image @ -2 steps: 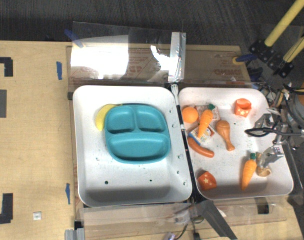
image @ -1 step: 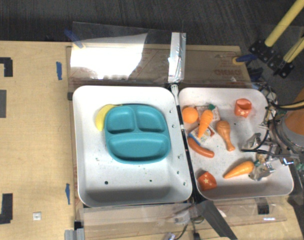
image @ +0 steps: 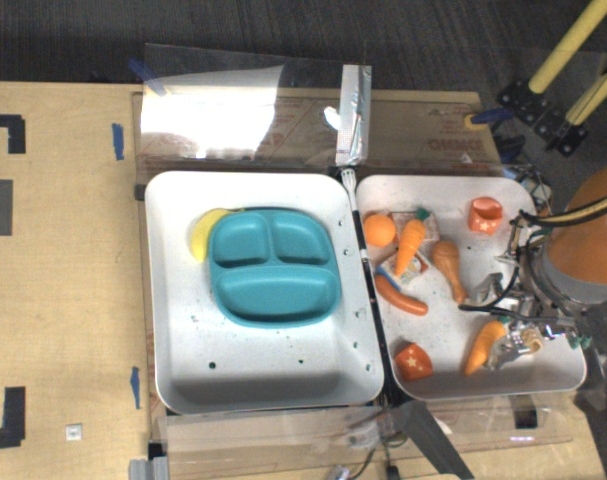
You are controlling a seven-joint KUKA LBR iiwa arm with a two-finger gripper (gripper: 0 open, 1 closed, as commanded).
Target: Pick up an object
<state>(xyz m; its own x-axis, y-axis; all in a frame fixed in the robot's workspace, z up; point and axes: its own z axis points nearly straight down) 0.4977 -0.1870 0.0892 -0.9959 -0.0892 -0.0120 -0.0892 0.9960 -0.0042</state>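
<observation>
From above, the arm point(image: 583, 253) reaches in from the right, its orange band over the right bin point(image: 453, 193), wrist bent down toward that bin's lower right corner. The gripper point(image: 511, 340) sits low there, just beside an orange carrot-like piece point(image: 481, 346); cables clutter the spot, so I cannot tell how it is set or whether it touches the piece. Left of the gripper lie a red tomato point(image: 414, 361), a red sausage point(image: 401, 295), more carrots point(image: 411, 243) and an orange ball point(image: 379, 230). Far left of it, in the left bin point(image: 173, 298), rests a teal divided tray point(image: 274, 266).

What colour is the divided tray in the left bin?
Teal blue; the divided tray shows clearly in the camera view, lying in the left bin.
</observation>
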